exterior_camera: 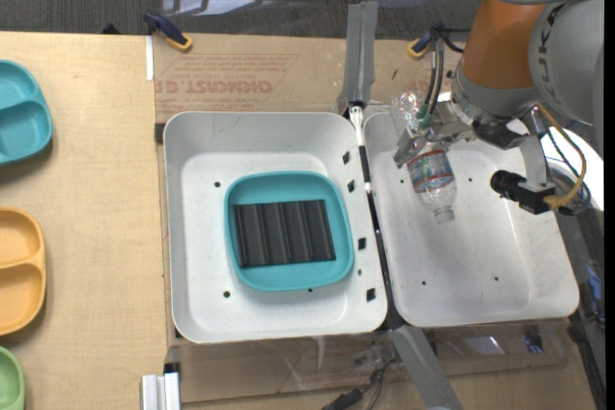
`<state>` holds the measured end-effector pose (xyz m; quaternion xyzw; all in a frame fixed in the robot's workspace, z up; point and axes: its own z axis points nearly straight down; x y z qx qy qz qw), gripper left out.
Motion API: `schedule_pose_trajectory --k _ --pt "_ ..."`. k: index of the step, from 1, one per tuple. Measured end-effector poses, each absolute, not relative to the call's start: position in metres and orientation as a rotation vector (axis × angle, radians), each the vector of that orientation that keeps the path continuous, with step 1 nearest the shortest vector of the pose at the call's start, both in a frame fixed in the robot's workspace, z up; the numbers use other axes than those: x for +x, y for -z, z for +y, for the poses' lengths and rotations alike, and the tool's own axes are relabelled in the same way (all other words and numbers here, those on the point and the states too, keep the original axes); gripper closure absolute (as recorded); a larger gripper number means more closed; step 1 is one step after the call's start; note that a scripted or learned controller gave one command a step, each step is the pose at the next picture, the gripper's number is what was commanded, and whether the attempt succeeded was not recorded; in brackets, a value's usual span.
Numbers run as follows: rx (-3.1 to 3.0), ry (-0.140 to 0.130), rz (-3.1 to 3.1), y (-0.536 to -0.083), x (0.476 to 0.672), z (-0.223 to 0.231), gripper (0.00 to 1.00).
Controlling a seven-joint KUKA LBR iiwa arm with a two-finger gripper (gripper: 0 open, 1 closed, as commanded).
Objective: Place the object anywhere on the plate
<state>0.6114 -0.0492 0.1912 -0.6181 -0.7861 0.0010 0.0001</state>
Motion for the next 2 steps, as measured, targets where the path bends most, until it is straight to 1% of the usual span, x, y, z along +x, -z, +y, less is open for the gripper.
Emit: schedule_pose_trajectory --k 1,2 --pt "-1.942 -0.003 -2.47 -0.191 0.611 -0.049 0.0" --pt "-2.018 -0.001 -2.412 -0.307 0.567 -0.081 0.0"
